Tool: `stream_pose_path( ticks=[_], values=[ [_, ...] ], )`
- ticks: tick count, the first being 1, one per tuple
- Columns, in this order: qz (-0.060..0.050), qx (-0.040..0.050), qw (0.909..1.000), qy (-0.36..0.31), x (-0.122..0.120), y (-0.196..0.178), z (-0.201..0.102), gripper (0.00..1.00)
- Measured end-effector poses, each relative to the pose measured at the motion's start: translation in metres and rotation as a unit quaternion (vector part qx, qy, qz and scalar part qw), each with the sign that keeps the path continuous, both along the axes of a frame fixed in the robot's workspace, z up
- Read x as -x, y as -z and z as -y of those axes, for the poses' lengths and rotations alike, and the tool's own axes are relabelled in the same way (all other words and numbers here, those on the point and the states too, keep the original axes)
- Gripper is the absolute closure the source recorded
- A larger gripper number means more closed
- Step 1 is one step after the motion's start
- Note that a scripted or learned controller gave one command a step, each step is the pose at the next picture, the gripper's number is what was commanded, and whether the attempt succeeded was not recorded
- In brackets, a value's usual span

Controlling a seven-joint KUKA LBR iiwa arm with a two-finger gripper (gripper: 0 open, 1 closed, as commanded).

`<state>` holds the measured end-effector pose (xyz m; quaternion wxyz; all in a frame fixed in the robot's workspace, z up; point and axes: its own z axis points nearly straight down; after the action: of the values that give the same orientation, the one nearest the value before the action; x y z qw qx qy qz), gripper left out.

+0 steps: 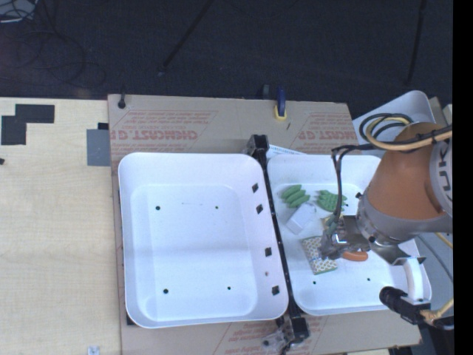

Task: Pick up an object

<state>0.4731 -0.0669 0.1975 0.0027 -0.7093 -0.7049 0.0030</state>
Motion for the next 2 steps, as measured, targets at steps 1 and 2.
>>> stream_pose_path(
  ticks=[1, 2],
  values=[
    [0.008, -0.0003, 1.0, -0.005, -0.019, -0.101, -0.023, 1.0],
    [0.007, -0.0005, 1.0, -0.005, -0.031, -0.166, -0.053, 1.0]
  ],
)
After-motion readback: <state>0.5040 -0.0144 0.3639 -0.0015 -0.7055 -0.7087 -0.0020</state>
